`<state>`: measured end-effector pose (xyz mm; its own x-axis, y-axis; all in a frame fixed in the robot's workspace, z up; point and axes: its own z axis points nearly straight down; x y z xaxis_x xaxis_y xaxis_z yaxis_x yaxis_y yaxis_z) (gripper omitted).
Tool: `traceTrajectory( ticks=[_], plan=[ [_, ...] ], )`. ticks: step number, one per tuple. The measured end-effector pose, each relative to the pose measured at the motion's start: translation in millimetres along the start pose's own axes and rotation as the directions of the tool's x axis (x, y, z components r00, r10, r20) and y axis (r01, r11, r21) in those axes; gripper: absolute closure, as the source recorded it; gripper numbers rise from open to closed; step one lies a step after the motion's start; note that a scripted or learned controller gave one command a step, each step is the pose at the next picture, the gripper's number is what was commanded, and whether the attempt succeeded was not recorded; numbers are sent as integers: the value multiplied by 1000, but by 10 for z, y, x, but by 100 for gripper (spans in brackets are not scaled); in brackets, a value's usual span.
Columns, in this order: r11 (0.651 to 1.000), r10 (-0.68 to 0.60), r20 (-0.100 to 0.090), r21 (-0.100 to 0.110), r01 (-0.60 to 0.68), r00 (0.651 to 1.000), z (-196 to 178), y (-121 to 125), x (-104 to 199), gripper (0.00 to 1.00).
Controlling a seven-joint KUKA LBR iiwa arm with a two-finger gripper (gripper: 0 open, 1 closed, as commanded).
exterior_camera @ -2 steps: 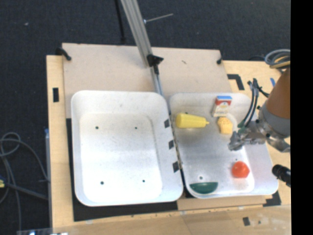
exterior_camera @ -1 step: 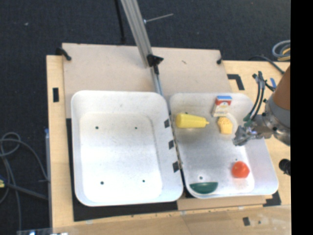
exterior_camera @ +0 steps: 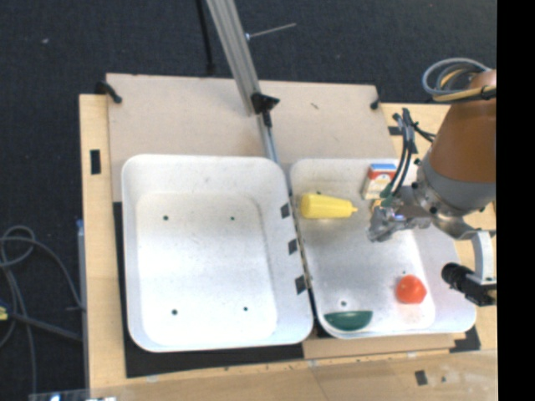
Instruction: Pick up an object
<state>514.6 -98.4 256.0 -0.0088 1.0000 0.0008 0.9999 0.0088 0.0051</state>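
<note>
In the right bin a yellow object lies near the bin's left wall at the back. A small red, white and blue box stands at the back of the bin. An orange-red ball rests toward the front right, and a dark green bowl-shaped piece sits at the front edge. My gripper hangs over the middle of the right bin, to the right of the yellow object and just below the box. Nothing shows between its tips.
The left bin stands beside the right one, with black clips along the shared wall. A slanted metal rail rises behind the bins. Cables lie on the floor at the left.
</note>
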Motion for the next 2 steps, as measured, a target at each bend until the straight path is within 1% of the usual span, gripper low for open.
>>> traceTrajectory(
  ticks=[1, 2],
  plan=[
    [1000, 0, 0, 1, 0, 1000, -62, 93, 564, 100],
    [1000, 3, 0, 6, -3, 1000, 64, 142, 1023, 100]
  ],
)
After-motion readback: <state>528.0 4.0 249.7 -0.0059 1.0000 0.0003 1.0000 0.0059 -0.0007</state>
